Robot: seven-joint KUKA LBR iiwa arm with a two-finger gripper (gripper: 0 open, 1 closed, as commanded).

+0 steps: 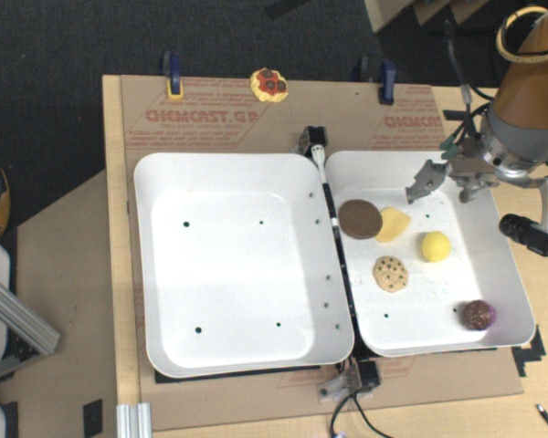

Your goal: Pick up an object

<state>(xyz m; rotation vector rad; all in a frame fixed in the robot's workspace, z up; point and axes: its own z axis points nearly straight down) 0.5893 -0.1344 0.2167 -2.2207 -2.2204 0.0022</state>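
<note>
hand [436, 182]: upper right of frame, above right bin [502, 272], fingers spread, grasping nothing | targets: brown disc [359, 218], yellow wedge [394, 224], yellow ball [436, 246], cookie [390, 274], dark ball [479, 315] | advice: yellow ball stands apart, centre over it, descend straight, then close

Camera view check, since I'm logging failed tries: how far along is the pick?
Done: the grey pincer hangs above the right white bin. In hand: nothing shows between its fingers. Left: the whole grasp; the round brown disc, pale yellow wedge, yellow ball, speckled cookie and dark red ball all lie in that bin.
</note>
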